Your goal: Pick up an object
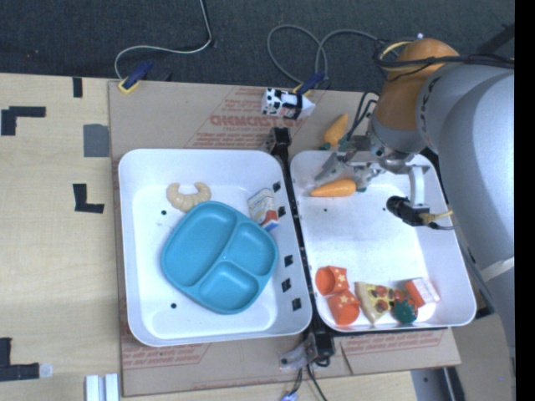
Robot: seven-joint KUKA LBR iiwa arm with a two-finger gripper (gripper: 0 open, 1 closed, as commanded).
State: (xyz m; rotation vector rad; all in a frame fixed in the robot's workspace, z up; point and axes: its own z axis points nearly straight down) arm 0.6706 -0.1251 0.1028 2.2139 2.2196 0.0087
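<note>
An orange toy carrot (pixel 333 189) lies near the far left corner of the right bin (pixel 368 241). My gripper (pixel 348 167) hangs just above and behind it, close to the carrot's top side; the view does not show anything held. A second orange piece (pixel 336 128) rests on the cardboard just beyond that bin's far rim. Along the right bin's near edge sit two red-orange pieces (pixel 337 293), a pizza slice (pixel 376 300), a small green item (pixel 405 312) and a red and white box (pixel 420 291).
The left bin (pixel 142 307) holds a blue divided plate (pixel 219 257), a pale croissant shape (pixel 188 195) and a small carton (pixel 263 206). A black and white cow-patterned object (pixel 281 102) lies beyond the bins. Cables loop across the back.
</note>
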